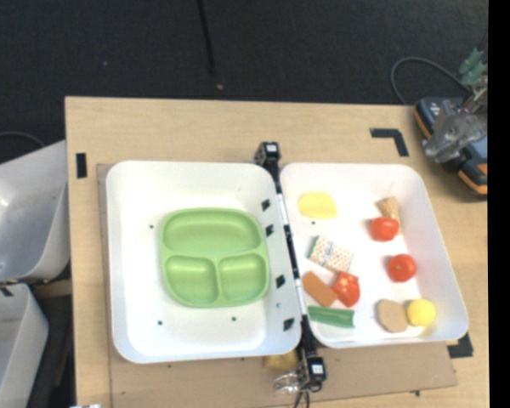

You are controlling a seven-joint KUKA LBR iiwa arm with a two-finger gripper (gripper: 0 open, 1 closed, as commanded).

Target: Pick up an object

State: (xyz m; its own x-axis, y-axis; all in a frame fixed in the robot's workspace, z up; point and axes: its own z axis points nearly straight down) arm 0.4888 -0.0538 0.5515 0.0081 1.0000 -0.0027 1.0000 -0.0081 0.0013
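Observation:
The right bin (438, 228) holds several small toy foods. Among them are a yellow piece (317, 204), two red tomatoes (384, 228) (401, 267), a white patterned packet (331, 253), an orange sausage (320, 289), a red pepper (347, 288), a green pod (331, 316), a tan biscuit (392, 315) and a yellow ball (422, 312). My gripper (449, 136) shows as a grey shape at the right edge, above the bench's back right corner. It is outside both bins and far from every object.
The left bin (127, 228) bears a green divided plate (213, 257). A small tan piece (388, 206) lies near the right bin's back. A black clip (267, 152) sits where the bins meet. White tubs (17, 228) stand off the bench's left side.

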